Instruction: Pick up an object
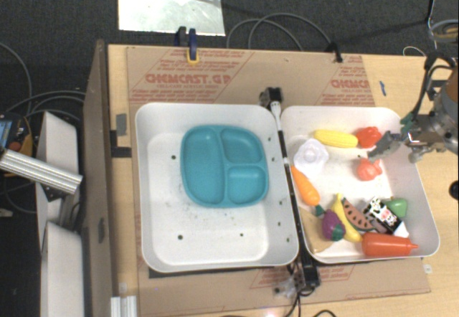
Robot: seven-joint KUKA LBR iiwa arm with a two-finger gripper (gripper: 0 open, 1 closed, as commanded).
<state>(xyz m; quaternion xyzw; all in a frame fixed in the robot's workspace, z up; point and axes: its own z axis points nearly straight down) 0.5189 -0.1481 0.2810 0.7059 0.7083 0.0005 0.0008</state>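
I see the toy food heaped in the right bin: corn cob, carrot, banana. My tool hangs over that bin's right rim near a red piece, gripping nothing; how wide it stands, I cannot tell. A teal plate fills the left bin.

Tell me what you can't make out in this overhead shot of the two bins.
- Gripper, camera view: too small and blurred at the right bin's rim to read its finger state.
- Arm: cut off by the right edge.
- Purple toy and banana: overlapping in the pile, so their outlines are partly hidden.
- Black-and-white item: too small to identify.
- White object: blends into the white bin, shape unclear.
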